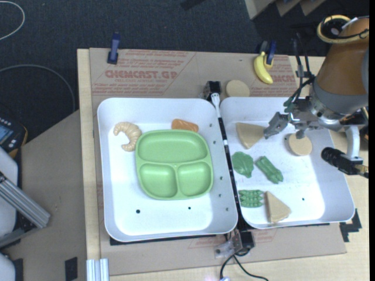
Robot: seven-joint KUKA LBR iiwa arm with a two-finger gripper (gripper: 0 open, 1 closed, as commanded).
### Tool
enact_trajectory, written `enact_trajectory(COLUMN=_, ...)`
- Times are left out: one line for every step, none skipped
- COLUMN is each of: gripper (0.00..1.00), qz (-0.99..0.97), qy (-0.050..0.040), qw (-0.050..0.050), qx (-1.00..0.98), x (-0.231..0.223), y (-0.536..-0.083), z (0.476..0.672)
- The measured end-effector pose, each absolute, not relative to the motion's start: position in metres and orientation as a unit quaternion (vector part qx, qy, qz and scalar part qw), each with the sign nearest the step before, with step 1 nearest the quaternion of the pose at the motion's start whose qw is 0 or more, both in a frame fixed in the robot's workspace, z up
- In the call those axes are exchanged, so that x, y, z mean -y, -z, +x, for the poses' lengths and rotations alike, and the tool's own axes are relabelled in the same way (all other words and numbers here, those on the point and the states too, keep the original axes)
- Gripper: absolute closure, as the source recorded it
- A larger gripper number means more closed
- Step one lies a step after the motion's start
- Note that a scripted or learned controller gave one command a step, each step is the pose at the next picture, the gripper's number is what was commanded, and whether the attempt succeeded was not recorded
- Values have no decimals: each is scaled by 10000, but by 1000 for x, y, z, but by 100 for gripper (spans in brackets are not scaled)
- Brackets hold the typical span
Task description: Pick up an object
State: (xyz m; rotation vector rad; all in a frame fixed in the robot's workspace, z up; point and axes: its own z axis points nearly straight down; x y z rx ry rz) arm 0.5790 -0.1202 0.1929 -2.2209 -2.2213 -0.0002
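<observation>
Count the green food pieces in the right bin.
3. One sits near the bin's left wall, one just right of it, and one lower down beside a tan wedge. The arm may hide more.

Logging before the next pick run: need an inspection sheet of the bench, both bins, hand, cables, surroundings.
Surface: brown bench board bearing left bin and right bin.
Job's things: right bin holds two tan wedges, round cracker, three green pieces.
Clutter: green divided plate, croissant, orange piece in left bin; banana, tan disc on board.
Hand: hand above right bin, holding nothing.
Cables: black cable at front edge.
Surroundings: dark carpet.
</observation>
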Motion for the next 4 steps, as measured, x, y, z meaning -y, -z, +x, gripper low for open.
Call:
enact_trajectory(gripper=0, qz=-7067, qy=-7, qw=22, qx=7075, x=91, y=-95, z=529)
enact_trajectory(gripper=0, qz=-7038, qy=66, qw=-41, qx=7104, x=20, y=-245, z=508)
enact_trajectory(gripper=0, qz=-7023, qy=62, qw=-19, qx=7118, x=-80, y=-336, z=513)
enact_trajectory(gripper=100, qz=-7064, qy=10, qw=-10, qx=7078, x=-73, y=-342, z=512)
